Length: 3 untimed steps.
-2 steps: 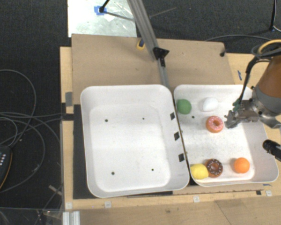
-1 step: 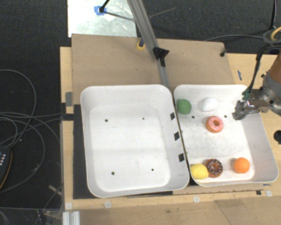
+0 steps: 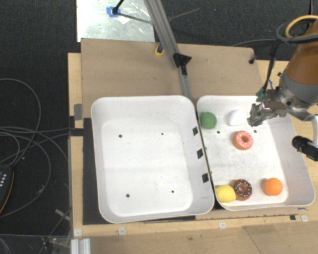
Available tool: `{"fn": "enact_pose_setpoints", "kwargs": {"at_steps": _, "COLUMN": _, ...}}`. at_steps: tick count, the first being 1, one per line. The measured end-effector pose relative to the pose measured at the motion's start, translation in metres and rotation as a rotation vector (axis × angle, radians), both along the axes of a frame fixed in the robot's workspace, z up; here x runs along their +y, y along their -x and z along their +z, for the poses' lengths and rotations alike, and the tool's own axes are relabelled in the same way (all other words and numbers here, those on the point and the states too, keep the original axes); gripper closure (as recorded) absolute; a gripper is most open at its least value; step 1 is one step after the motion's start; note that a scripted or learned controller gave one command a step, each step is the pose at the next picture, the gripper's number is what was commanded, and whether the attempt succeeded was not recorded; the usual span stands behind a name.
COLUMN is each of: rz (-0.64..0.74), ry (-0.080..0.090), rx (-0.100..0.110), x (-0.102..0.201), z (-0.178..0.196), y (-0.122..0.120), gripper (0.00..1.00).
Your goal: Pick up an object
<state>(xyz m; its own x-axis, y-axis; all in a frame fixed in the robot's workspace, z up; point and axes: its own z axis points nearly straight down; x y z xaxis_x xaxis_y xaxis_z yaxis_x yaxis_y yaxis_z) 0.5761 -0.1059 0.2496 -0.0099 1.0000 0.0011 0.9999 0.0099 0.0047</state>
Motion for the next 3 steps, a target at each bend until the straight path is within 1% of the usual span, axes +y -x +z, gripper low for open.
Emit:
{"fn": "enact_pose_setpoints", "kwargs": {"at_steps": 1, "rz": 0.0, "ry": 0.0, "rx": 0.001, "x": 0.043, "z": -0.008, "y": -0.026, "gripper": 1.0}}
{"fn": "enact_pose_setpoints", "kwargs": {"at_steps": 2, "rz": 0.0, "ry": -0.001, "rx": 0.002, "x": 0.096, "z": -0.009, "y": -0.035, "gripper": 1.0}}
{"fn": "enact_pose_setpoints", "kwargs": {"at_steps": 3, "rz": 0.001, "ry": -0.001, "rx": 0.002, "x": 0.153, "z": -0.011, "y": -0.048, "gripper": 1.0}}
